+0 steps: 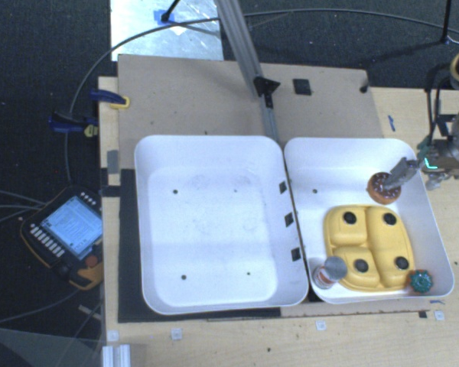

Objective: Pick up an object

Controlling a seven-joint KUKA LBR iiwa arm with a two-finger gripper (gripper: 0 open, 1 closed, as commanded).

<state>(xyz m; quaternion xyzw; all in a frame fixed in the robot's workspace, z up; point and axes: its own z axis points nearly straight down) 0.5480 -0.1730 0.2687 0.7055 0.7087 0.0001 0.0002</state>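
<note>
Bench (214, 98) w/ two white bins (149, 205)

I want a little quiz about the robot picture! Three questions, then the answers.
1. True or false: the big yellow thing lies in the right bin.
2. Which thing is the pincer closest to?
A. the brown round thing
B. the teal thing
C. the grey-capped thing
3. Fill in: the teal thing sits at the bin's near-____ corner.

Key
1. True.
2. A; whether the pincer grips it cannot be told.
3. Right.
</note>
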